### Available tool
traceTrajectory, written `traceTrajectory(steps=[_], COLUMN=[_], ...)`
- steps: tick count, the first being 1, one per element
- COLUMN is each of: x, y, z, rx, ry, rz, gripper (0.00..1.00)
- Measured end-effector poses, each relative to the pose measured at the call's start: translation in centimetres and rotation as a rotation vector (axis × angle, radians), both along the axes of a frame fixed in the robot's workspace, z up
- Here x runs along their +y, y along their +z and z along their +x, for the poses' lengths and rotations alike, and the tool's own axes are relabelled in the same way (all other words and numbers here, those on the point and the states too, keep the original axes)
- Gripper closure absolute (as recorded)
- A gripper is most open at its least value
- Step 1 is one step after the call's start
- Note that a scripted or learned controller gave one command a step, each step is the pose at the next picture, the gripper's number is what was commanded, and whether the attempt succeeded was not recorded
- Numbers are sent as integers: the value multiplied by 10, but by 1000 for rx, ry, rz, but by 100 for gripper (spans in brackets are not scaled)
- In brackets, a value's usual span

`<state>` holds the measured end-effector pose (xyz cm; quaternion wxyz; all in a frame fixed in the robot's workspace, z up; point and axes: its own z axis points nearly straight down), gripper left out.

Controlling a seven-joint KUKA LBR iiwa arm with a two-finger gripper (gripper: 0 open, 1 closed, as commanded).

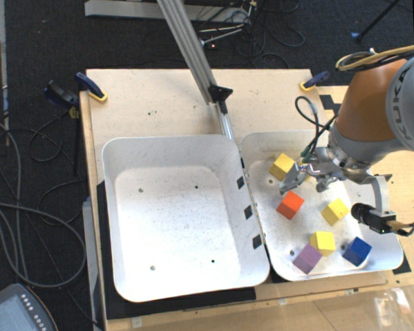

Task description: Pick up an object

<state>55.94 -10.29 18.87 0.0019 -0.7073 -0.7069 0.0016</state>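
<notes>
The arm [380, 111] is a thick rounded body, orange-brown over its broad upper section and grey below that toward the wrist, with part of a dark printed letter on the grey shell at its right side. Black cables loop beside the orange section and a yellowish cable runs over its top. The gripper [306, 178] is grey metal, with a small black cylindrical part [370, 217] fixed just below the wrist.

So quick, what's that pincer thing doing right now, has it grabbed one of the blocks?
Pincer: it hangs over the right bin, between the yellow block and the orange block; open or closed cannot be told, and no block shows in it.
</notes>
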Motion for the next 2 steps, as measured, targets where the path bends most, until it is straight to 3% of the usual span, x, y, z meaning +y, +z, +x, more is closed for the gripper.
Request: traceTrajectory(steps=[1,2], x=[-6,-6], y=[-62,-48], z=[-4,-2], rx=[1,-5], ry=[-1,-1], rz=[0,-1], gripper=[0,100])
